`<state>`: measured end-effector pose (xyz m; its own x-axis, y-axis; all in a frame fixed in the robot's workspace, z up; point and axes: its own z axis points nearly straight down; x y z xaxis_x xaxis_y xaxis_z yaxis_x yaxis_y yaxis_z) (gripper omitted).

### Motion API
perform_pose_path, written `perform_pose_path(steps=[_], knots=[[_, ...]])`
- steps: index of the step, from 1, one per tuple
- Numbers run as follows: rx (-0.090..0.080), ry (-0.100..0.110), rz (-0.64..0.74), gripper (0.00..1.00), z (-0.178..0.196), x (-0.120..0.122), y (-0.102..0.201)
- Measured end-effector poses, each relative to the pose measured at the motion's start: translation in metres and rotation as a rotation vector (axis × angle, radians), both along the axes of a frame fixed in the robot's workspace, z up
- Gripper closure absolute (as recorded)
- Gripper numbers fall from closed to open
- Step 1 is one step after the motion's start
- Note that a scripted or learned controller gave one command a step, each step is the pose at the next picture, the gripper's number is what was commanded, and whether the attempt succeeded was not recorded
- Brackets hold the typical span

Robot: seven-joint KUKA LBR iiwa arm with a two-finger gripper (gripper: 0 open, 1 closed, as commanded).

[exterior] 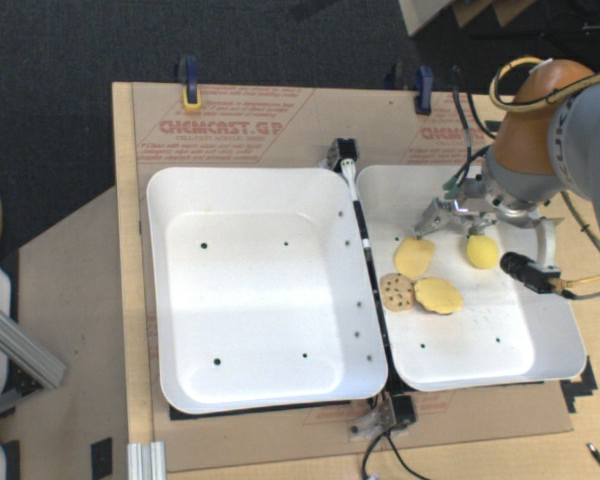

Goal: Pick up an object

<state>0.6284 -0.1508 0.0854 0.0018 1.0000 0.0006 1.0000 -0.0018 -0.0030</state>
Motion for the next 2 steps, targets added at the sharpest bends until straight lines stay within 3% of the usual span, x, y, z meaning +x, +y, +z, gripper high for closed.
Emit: perform_pose_path(steps=[1,2], knots=[[-0.001,-0.007,0.008,0.0,0.0,0.029,0.059],[-0.002,-0.009,0.003,1.0,0.011,0.029,0.055]])
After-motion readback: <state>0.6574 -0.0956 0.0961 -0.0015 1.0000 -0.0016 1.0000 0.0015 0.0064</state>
